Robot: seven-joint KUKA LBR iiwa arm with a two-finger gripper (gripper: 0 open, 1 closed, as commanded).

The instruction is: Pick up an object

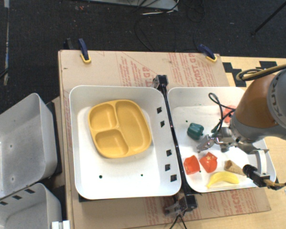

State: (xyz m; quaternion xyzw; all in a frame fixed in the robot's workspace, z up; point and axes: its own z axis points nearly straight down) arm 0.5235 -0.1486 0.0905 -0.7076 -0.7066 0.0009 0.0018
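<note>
Red translucent plastic blocks sit low in the right white bin, beside a yellow plastic banana. Just above them hovers the metal two-finger gripper, fingers slightly spread, pinching nothing, below a teal block.

My arm is mostly grey with a fat orange band above the wrist. Black cable loops off it, and my gripper is bare silvery metal, kinda bracket-looking, with dark bits.
</note>
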